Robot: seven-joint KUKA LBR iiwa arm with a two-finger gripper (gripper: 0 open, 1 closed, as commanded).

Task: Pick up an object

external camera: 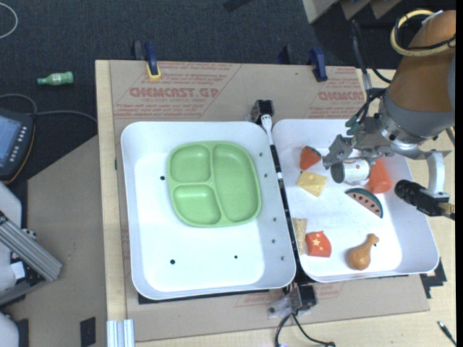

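On the left bin (145, 194) lies a green divided plate (214, 183), apart from the work. Rightward, the right bin (405, 255) holds a cheese wedge (312, 183), red block (318, 243), watermelon slice (367, 201) and drumstick (361, 252). Over its far part hangs the tool (347, 166), grip state impossible to tell; it should probably centre on one isolated piece before descending.

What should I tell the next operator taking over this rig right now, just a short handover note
Gripper: low over the right bin, near the cheese wedge; nothing visibly held.
Right bin contents: cheese wedge, watermelon slice, drumstick, red strawberry piece, orange-red piece, another orange piece.
Left bin: green divided plate.
Done: nothing picked yet.
Left: grasp one object and lift it.
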